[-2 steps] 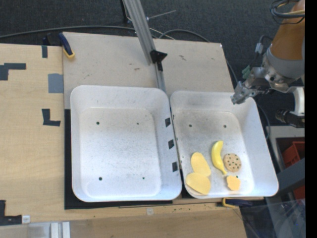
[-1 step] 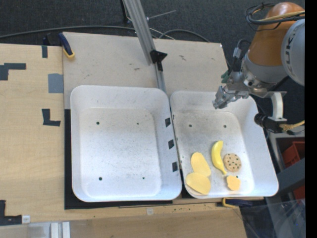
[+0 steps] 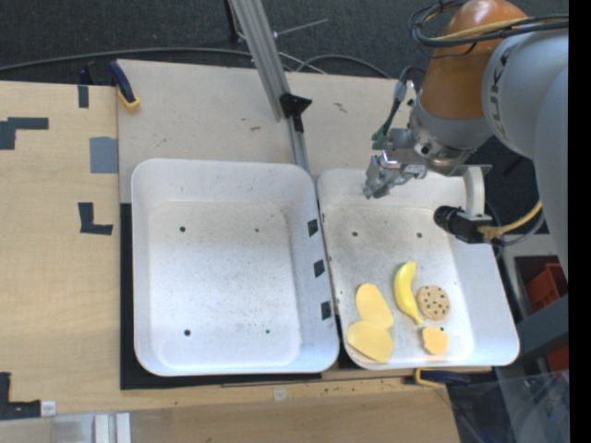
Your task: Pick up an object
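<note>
Two white bins sit side by side on your bench (image 3: 55, 247).
Your arm (image 3: 517, 72) hangs its jaws over the right bin's (image 3: 480, 275) far edge, grip unreadable. Near that bin's front lie two pale yellow pieces (image 3: 371, 321), a banana (image 3: 404, 289), a cookie (image 3: 432, 301) and an orange bit (image 3: 435, 341).
</note>
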